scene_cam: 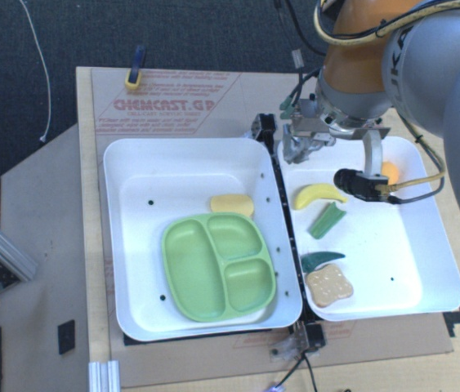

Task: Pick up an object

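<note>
Far left of the end effector (305,147) lies the green tray (213,266), too broad to pinch. Just below it sits the yellow banana (319,195): light, stiff, smooth plastic by the look, best taken across its middle. Whether the end effector is open, I cannot tell

The one camera sat fixed above the bench (172,96) and looked down at a slant, so the bench's far edge lay toward the top of the frame and its near edge toward the bottom. It stood far enough back to take in both bins whole: the left bin (123,219) filled the centre-left, the right bin (409,276) the centre-right. Dark floor (131,15) showed across the top and down the left. The arm (426,47) came in from the upper right, large and near the lens.
</note>
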`<state>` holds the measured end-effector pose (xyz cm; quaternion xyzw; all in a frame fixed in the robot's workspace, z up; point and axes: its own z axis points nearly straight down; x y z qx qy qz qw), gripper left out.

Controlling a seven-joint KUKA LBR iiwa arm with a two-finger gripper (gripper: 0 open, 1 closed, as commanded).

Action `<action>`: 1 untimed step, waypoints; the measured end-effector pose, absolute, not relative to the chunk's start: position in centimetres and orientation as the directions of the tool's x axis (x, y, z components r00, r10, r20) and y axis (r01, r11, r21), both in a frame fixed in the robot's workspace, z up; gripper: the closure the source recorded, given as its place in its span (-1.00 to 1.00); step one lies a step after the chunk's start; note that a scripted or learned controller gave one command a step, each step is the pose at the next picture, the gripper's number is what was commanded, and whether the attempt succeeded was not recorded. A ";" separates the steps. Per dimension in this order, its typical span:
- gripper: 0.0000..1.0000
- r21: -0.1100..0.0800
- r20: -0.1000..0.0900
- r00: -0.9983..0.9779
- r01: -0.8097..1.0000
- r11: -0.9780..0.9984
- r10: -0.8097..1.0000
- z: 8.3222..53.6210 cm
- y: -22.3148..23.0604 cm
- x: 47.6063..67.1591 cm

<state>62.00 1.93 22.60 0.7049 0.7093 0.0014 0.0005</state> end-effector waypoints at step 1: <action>1.00 0.004 0.001 -0.005 1.000 0.005 1.000 23.3 6.4 63.3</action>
